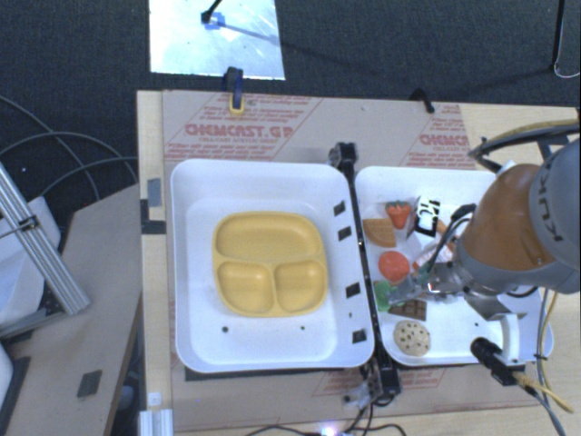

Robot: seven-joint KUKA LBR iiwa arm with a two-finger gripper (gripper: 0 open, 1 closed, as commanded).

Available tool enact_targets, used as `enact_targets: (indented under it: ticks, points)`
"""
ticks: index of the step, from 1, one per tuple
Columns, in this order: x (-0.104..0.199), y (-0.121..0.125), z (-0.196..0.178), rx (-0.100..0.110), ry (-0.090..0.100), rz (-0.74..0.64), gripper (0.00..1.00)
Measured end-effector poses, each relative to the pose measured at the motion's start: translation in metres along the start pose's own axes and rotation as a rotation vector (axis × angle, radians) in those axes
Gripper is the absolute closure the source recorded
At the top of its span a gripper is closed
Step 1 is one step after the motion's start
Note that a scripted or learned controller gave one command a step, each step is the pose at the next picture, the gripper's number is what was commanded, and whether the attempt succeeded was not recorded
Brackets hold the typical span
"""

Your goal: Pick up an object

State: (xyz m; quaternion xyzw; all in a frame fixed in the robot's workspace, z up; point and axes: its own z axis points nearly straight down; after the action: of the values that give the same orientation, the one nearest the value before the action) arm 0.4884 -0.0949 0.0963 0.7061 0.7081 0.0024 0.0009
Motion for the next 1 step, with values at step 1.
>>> enact_targets:
  ticks: [1]
  points:
    - [0.0005,0.0014,-0.0108,-0.003,0.001,-0.001,1.0]
